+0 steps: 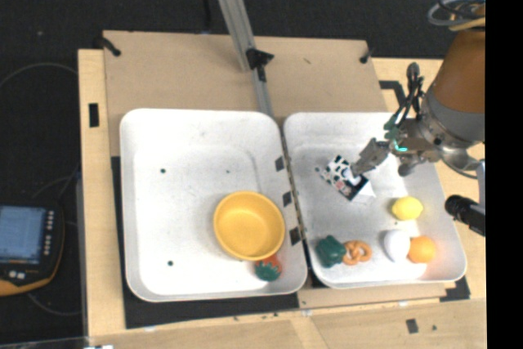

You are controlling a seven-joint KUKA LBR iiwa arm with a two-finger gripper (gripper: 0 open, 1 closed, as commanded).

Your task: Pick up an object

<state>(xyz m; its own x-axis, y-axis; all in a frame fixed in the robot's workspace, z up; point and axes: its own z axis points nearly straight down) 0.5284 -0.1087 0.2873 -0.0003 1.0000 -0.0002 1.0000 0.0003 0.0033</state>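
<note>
Two shallow white bins are sitting side by side on a tan bench, seen from above at a slant. The left bin (163, 151) is holding a yellow plastic bowl (248, 225), with a small green and red toy (268, 267) touching the bowl's near edge. The right bin (315, 135) is holding a small black-and-white patterned toy (338, 172) near its middle, a yellow lemon-shaped piece (407, 208) to the right of that, and along the near wall a dark green toy (329, 251), an orange pretzel-shaped piece (356, 252), a white egg-shaped piece (395, 243) and an orange ball (422, 249). The grey arm with an orange band (462, 82) is reaching in from the right, and its two-finger gripper (358, 177) is pointing down at a slant, its tip lying right beside the black-and-white toy. Whether the pincer is released or clenched cannot be told, since the tip is small and dark against the toy, and nothing is visibly grasped. Judging from this, the step in hand is closing on the patterned toy. Doing it well likely means centring the tip over the toy's body rather than its edge, going low enough to catch it, and lifting straight up so the lemon-shaped piece nearby is not being nudged.
</note>
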